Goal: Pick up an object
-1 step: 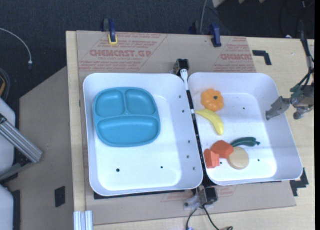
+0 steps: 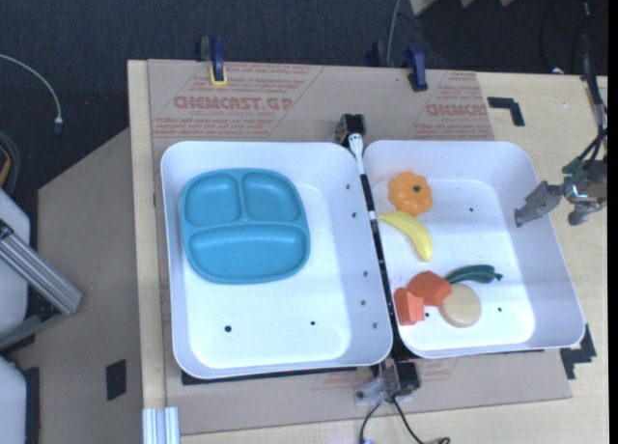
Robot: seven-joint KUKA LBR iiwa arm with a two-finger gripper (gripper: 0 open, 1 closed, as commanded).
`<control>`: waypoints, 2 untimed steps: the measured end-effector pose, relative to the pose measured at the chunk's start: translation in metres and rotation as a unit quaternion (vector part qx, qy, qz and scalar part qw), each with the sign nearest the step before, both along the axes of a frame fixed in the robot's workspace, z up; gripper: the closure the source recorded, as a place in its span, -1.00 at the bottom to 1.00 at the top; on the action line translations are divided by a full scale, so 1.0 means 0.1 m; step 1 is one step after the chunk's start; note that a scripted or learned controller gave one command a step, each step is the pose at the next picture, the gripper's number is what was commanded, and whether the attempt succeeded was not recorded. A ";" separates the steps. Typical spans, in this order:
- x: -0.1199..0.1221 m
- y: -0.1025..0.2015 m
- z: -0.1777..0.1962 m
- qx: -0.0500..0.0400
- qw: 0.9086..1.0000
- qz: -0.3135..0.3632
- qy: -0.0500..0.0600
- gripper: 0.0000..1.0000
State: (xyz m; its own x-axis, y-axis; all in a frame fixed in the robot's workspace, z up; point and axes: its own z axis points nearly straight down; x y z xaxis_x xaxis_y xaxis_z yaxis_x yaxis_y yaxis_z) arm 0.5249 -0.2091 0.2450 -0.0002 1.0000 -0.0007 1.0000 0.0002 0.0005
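Hovering at the right bin's (image 2: pixel 541 239) outer rim, the gripper (image 2: pixel 555 199) is showing too little to tell its jaws' spread. Toys are lying well apart from it: a ribbed orange pumpkin (image 2: pixel 409 192), curved smooth banana (image 2: pixel 409 234), blocky red piece (image 2: pixel 421 296). Descending squarely over the banana's narrow middle seems wisest.

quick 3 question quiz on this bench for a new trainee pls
1. True or false: the blue plate lies in the same bin as the banana.
2. Which lies nearest the claw? A) the blue plate B) the orange pumpkin C) the red pepper
3. Fill in: the round tan piece touches the red pepper in the ____ bin.

Key: 1 false; 2 B; 3 right
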 end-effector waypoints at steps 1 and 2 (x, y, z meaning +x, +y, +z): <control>-0.06 0.02 -0.44 0.001 1.000 0.000 0.003 -1.00; -0.04 -0.01 -1.07 0.002 1.000 0.000 0.003 -1.00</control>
State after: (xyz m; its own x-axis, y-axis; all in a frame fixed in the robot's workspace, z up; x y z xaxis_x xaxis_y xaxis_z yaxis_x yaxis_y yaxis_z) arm 0.5205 -0.2102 0.1383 0.0001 1.0000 0.0027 1.0000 -0.0001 -0.0055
